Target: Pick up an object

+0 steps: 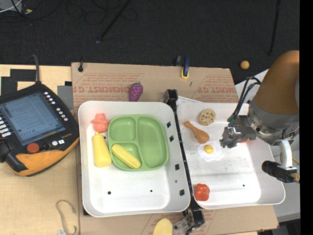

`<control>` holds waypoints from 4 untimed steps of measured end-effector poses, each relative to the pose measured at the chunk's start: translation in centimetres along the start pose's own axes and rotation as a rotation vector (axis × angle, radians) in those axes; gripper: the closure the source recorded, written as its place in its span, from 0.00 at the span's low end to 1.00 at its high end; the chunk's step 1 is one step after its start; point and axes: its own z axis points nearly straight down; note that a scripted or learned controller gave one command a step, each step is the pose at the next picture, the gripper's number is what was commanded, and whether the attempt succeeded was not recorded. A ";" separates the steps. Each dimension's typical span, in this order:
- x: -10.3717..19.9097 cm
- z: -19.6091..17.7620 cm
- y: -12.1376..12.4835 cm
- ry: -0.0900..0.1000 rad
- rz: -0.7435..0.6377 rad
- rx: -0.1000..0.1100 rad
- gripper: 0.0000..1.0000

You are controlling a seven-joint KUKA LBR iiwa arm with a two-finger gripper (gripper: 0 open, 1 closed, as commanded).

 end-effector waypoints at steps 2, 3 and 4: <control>11.6 0.9 0.4 0.001 -0.004 0.005 1.00; 11.6 1.0 0.2 0.000 0.001 0.004 1.00; 12.8 0.6 0.2 0.000 -0.001 0.002 1.00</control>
